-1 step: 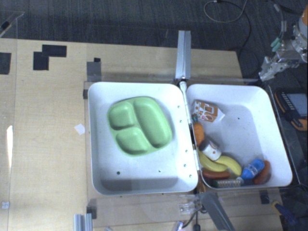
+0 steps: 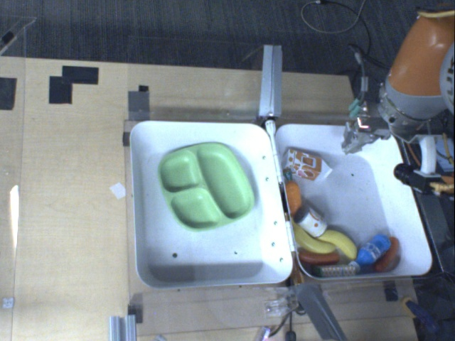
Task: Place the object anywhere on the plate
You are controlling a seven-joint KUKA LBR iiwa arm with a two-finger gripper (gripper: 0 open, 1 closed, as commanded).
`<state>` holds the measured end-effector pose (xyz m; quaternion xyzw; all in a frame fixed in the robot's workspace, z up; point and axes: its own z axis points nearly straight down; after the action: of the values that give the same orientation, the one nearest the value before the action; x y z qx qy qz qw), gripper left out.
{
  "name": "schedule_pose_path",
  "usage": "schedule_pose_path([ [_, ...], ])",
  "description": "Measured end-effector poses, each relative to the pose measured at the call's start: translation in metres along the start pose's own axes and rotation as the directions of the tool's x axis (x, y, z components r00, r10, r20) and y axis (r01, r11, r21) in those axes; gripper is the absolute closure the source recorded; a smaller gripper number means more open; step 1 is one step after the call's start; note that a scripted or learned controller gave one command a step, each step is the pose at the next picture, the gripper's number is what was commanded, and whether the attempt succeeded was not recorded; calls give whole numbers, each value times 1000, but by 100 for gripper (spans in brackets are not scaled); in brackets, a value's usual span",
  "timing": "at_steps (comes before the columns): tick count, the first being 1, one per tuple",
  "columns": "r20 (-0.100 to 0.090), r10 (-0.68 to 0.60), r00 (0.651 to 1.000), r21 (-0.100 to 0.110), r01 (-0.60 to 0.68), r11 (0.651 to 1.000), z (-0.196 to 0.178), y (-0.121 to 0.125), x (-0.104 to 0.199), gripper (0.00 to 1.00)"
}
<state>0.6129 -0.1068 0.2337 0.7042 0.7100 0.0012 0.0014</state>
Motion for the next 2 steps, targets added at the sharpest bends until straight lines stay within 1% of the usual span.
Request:
schedule_pose_path([
  [1, 1, -147, 989, -2, 147, 989, 66, 55, -5, 100],
  [2, 3, -295, 955, -4, 295, 955, 42, 29, -75, 100],
])
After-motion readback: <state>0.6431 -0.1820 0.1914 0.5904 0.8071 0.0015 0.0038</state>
